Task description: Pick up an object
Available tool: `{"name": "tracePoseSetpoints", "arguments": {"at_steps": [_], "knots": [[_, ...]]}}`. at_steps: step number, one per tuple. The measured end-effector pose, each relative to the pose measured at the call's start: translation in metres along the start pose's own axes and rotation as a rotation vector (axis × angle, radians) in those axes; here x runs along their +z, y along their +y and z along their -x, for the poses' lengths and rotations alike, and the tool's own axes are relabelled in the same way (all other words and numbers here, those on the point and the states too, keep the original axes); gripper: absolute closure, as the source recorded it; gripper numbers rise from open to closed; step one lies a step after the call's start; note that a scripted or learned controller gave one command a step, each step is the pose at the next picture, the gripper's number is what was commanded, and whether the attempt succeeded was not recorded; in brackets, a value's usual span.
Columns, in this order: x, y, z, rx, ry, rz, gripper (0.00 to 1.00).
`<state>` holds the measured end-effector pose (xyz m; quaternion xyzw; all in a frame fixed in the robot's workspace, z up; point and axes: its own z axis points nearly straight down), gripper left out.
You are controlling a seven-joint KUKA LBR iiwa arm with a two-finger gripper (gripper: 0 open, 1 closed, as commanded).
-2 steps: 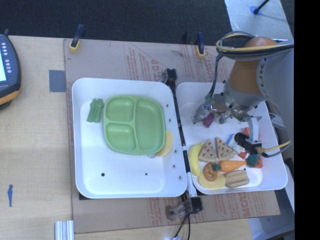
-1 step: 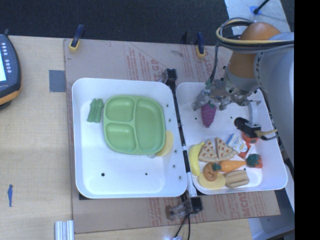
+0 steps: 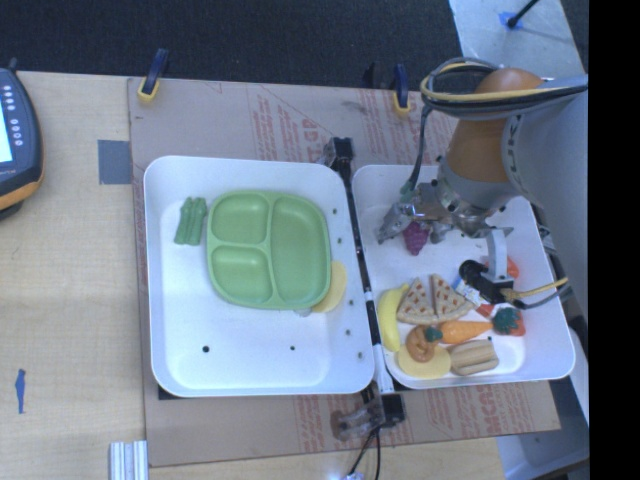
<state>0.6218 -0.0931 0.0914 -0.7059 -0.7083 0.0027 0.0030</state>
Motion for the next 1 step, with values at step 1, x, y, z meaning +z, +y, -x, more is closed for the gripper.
{"name": "tracePoseSetpoints", "arguments": {"at_steps": [1], "knots": [[-0.0110,0.0017,0.0020,-0.001,-0.002,0.002,1.00]]}}
